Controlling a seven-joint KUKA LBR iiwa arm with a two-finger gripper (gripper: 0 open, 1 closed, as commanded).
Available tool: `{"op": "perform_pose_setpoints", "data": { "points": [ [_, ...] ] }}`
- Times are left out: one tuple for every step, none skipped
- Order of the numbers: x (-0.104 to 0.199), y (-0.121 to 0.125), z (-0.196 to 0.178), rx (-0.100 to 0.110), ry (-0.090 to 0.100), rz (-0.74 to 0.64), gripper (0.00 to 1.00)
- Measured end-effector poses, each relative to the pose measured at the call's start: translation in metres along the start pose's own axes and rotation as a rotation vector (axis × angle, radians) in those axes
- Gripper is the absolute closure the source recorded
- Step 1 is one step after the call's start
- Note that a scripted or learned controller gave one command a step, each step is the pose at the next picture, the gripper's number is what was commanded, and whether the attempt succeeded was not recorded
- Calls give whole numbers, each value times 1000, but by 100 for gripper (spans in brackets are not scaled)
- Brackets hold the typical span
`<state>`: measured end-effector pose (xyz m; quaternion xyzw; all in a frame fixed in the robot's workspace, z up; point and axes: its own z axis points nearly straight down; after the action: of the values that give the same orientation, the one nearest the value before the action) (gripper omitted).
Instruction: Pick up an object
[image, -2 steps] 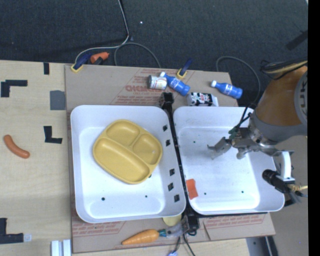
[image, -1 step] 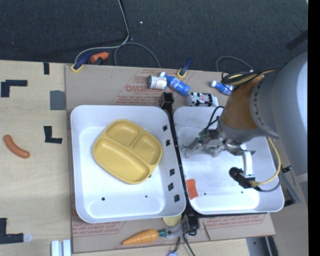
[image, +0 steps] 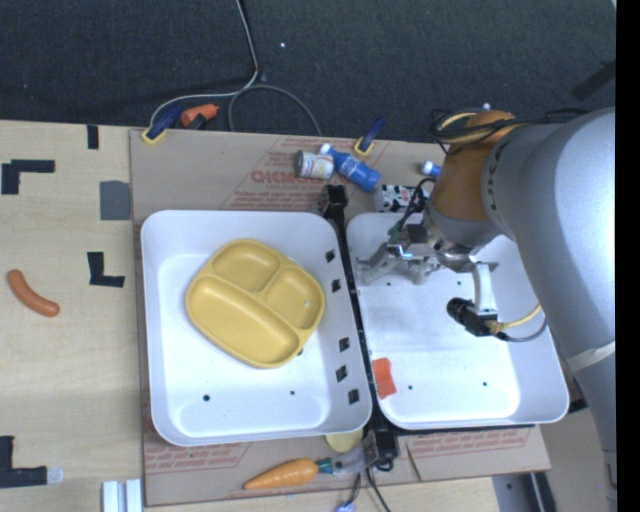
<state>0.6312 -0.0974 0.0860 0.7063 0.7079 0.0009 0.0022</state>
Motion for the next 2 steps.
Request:
{"op": "perform_pose_setpoints", "data": {
  "points": [
    [3,32,1,2,1,0,0],
    [-104,36,-15,3,-4,9,0]
  ]
}}
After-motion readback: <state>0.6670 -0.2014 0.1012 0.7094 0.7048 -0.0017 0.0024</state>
